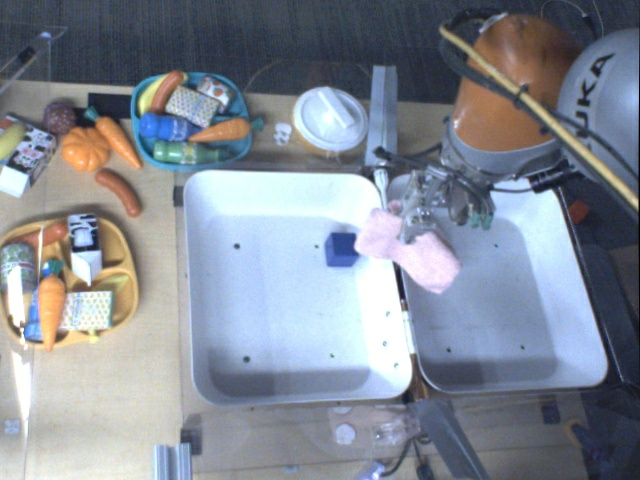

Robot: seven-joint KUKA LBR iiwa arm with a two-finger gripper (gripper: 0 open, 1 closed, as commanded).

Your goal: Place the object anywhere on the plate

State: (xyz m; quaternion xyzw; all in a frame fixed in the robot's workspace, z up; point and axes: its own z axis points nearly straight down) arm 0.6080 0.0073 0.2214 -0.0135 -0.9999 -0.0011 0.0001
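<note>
The grey two-finger gripper [420, 218] is hanging over the seam betw. the two shallow white plastic bins [250, 368], pinching a soft pink cloth [425, 253] by its upper edge (cloth is draping down-right of the seam). A small blue cube [341, 249] is sitting just left of the cloth.

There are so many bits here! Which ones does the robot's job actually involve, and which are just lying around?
Job, likely: gripper, pink cloth beneath it, perhaps blue block.
Lying about: blue bowl of toy food, yellow tray, white lid, orange pumpkin.
</note>
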